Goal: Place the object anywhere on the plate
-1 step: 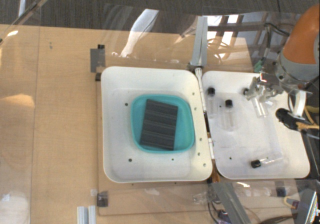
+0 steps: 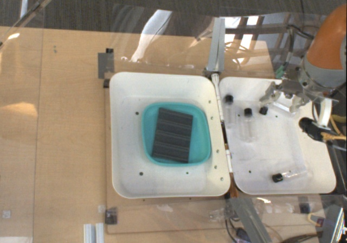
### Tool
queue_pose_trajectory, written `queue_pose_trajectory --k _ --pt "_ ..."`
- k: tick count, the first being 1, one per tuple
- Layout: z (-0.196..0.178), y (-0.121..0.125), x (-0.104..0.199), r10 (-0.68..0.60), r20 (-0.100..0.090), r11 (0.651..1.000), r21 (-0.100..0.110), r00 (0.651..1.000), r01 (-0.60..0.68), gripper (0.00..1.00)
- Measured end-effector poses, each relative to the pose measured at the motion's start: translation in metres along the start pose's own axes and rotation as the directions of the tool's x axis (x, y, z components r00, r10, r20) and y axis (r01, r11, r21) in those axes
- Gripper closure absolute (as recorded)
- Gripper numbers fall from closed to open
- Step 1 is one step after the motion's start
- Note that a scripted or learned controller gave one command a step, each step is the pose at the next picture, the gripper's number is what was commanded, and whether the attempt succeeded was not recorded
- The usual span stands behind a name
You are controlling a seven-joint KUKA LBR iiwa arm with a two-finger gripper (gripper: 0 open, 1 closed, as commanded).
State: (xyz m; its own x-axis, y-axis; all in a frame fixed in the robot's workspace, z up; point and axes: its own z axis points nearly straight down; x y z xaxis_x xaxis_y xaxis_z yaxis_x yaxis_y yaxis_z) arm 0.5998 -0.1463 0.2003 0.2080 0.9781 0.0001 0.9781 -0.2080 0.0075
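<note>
Teal rounded-square plate [image 2: 176, 134] sits in centre of left shallow white bin [image 2: 124, 128]; dark grey ribbed rectangular block [image 2: 172, 136] lies flat on it, approx. centred. Two-finger gripper [image 2: 283, 98] hovers over right white bin's [image 2: 303, 177] upper area, well apart from block; grip state: cannot tell.

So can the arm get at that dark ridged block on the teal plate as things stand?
Probably yes. The dark ridged block lies flat on the teal plate in the left bin, open from above with nothing over it. The arm sits over the right bin and would cross the divider.
</note>
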Motion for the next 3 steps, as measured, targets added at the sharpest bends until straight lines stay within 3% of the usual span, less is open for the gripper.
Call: queue_pose_trajectory --k 1,2,3 --pt "-0.107 -0.052 -0.011 0.062 0.001 0.998 -0.003 0.998 -0.062 0.0" --pt "-0.216 -0.102 -0.035 0.242 0.001 0.97 -0.006 0.97 -0.242 0.0" --pt "-0.237 -0.096 -0.074 0.344 0.002 0.939 -0.005 0.939 -0.344 0.0"
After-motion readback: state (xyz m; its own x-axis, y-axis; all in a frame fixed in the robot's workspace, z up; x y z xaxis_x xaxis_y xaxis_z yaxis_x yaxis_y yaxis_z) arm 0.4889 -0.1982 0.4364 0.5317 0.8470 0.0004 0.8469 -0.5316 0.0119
